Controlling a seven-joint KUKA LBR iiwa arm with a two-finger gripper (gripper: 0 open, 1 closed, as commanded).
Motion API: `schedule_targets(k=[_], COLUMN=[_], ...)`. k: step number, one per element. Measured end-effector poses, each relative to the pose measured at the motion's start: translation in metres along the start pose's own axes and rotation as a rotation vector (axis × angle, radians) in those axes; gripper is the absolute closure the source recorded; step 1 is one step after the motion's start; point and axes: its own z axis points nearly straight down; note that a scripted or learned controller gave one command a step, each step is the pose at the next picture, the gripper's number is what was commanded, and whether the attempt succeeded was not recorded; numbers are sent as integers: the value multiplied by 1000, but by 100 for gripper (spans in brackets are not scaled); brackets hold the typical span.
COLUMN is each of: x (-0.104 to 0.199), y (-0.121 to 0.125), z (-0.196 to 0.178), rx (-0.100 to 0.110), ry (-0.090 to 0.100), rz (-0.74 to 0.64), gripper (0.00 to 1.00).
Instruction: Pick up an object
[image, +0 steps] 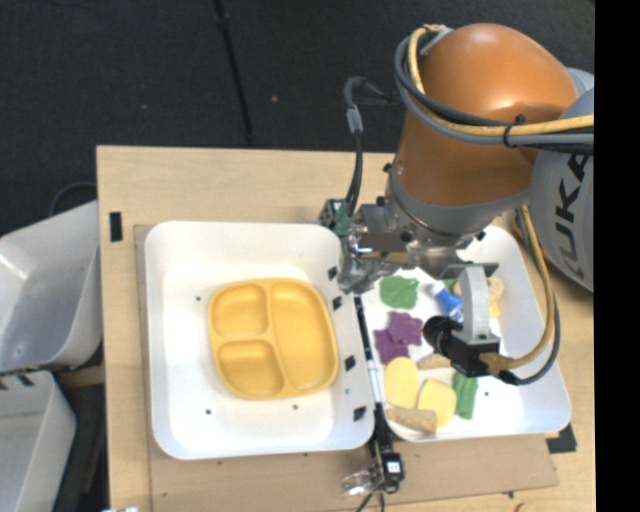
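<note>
Camera view: arm (470, 130) bent over right bin (535, 400); tool grip state unclear.

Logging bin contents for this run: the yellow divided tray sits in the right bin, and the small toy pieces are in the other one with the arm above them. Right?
Not quite. The camera view shows the yellow divided tray in the left bin, not the right. The small toy pieces lie in the right bin, with the arm above them, as you said.

Bright even overhead light; white bins (170, 420) near overexposed; soft shadows; slight overall blur.
</note>
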Motion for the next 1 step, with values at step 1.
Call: schedule_targets(k=[1], x=[98], y=[41], z=[-122], rx=[-10], ry=[4], rz=[-1], gripper=[100])
